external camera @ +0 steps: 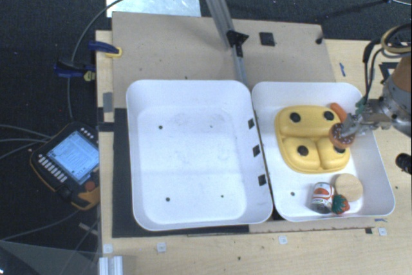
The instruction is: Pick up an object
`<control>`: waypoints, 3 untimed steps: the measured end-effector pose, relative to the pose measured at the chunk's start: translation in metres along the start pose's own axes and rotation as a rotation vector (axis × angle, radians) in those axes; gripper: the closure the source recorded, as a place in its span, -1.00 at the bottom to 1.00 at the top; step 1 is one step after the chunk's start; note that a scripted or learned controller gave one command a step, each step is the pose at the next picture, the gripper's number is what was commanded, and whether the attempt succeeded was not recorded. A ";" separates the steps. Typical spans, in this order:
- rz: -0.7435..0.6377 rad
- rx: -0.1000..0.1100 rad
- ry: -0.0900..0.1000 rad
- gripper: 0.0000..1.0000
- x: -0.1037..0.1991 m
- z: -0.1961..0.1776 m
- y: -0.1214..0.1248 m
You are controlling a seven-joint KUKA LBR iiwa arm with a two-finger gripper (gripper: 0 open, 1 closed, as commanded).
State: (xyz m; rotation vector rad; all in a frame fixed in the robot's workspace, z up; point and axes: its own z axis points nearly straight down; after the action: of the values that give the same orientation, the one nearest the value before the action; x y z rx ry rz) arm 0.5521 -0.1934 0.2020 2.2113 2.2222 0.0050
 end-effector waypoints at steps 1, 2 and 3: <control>-0.001 0.002 0.001 1.00 0.000 -0.024 0.001; 0.002 0.006 0.001 1.00 0.000 -0.004 0.002; -0.006 0.004 0.004 1.00 0.052 -0.018 0.016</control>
State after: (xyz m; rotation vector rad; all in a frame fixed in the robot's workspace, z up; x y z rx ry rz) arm 0.5679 -0.1410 0.2199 2.2082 2.2328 0.0054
